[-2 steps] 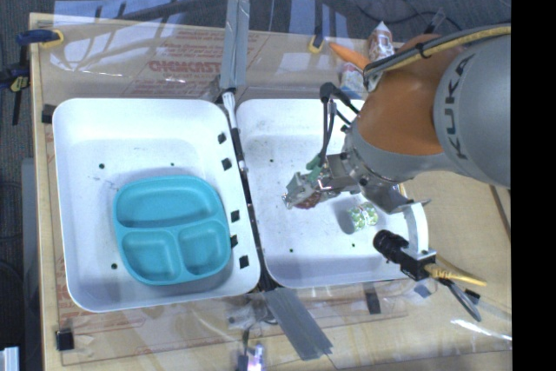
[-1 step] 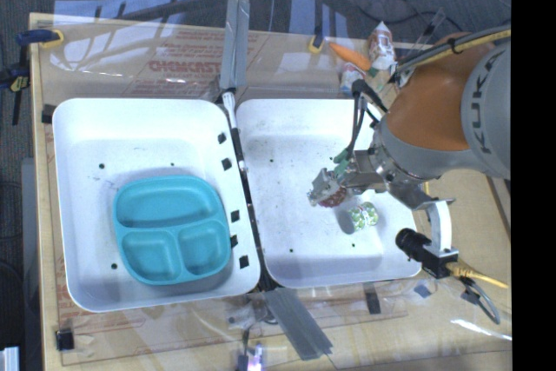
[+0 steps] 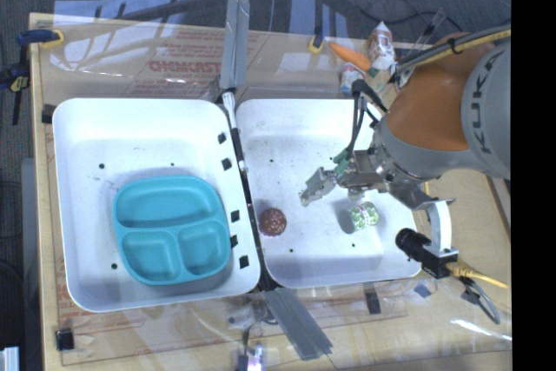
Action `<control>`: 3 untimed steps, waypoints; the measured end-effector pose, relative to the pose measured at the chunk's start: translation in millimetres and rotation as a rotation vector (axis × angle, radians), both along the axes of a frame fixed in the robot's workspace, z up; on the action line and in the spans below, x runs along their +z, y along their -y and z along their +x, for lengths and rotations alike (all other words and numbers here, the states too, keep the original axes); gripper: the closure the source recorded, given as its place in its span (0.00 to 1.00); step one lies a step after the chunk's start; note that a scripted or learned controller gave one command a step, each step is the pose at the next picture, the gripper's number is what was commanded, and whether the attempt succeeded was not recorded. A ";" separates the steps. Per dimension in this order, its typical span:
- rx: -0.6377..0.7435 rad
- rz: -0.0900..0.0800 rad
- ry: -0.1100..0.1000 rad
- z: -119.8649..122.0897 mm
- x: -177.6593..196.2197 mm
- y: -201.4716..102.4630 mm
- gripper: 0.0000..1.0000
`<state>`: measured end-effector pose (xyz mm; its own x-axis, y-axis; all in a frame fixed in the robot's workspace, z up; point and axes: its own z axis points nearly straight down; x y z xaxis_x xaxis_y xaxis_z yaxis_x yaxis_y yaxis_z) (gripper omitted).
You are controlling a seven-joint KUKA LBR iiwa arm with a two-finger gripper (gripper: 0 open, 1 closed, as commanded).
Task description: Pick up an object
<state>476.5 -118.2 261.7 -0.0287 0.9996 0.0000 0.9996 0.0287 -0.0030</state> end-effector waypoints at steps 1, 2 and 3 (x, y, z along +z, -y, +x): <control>0.233 -0.001 0.003 0.2 -170.5 6.1 0.00; 0.218 -0.003 -0.003 62.1 -170.4 -1.3 0.00; 0.224 0.002 -0.004 62.6 -161.4 -4.4 1.00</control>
